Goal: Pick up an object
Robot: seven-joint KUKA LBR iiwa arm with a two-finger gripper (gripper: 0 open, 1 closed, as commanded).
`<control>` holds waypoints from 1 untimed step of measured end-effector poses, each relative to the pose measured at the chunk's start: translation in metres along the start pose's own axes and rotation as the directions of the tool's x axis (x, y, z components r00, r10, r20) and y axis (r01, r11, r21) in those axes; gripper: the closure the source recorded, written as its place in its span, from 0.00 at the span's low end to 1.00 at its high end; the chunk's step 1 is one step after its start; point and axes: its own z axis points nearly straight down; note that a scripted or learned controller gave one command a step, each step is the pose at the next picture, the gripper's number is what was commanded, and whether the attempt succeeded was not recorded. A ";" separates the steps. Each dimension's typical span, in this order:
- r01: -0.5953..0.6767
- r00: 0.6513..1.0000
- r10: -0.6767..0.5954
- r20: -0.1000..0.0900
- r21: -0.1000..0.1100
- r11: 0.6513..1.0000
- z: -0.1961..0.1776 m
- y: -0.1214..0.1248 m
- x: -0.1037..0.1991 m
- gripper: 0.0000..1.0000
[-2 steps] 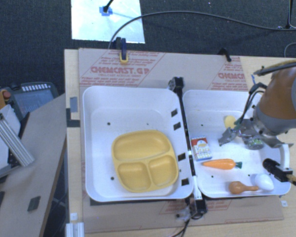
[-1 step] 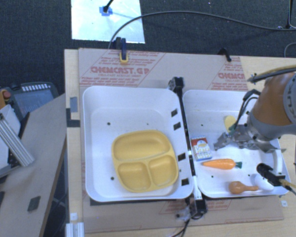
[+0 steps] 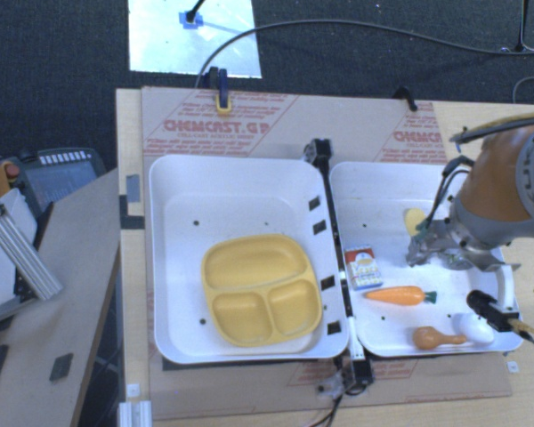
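Tool (image 3: 424, 249) lowered into right bin (image 3: 383, 185); finger state cannot be told.
A carrot (image 3: 396, 296) is noted just below the tool, a small carton (image 3: 363, 268) beside; a miss is judged likely if descent is offset.

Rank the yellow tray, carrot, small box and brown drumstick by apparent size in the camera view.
1. Tray
2. Carrot
3. Box and drumstick: they look too alike to rank.
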 end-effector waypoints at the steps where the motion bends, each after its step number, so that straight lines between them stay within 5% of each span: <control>1: 0.000 1.000 0.000 0.001 -0.002 1.000 -0.049 -0.007 0.000 1.00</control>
